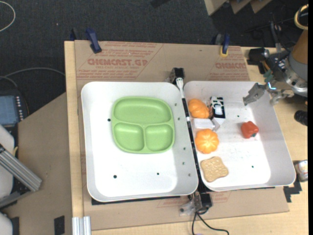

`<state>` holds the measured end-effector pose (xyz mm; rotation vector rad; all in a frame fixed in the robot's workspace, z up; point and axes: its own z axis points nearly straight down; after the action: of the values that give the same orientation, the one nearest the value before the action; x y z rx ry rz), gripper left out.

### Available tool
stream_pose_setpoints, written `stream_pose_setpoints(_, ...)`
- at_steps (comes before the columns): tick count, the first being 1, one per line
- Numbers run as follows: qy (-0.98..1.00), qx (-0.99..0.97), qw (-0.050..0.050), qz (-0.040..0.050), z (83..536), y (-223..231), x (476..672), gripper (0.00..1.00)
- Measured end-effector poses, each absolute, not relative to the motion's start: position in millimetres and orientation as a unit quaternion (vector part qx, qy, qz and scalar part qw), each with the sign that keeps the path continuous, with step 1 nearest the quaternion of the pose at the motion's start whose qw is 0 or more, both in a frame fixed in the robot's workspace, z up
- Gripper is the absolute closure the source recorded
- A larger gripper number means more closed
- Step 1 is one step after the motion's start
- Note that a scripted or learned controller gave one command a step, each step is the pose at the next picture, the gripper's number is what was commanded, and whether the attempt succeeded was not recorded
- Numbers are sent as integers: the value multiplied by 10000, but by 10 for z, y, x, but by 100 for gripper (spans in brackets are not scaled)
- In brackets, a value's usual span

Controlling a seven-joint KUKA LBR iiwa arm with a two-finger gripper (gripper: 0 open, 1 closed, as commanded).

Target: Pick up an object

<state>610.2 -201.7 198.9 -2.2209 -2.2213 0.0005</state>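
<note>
Camera view, near to far: cracker [214, 168] sits at the near edge of the right bin [274, 151], well apart from the end effector [264, 91], down-left of it. Next up, a ribbed orange fruit [207, 140], then a red piece [249, 129] just below the end effector, nearest thing to it, not touching. Farther back, a second orange item [198, 108] and a black-and-white object [217, 107] side by side, left of the end effector at about its height. Left bin [98, 165] holds a green divided plate [143, 125], far left of the end effector. End effector hovers over the right bin's far right corner, fingers spread apart, nothing between them. Desk [122, 58] is cardboard-topped, blue clamps [93, 40] at the back edge.
</note>
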Motion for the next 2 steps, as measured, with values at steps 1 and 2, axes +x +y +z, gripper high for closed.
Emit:
stream_pose_setpoints(1,-7088,-7054,2,-18,2642,-1433,5519,0)
stream_pose_setpoints(2,-7078,-7065,-7,-5,2707,-1463,5533,100)
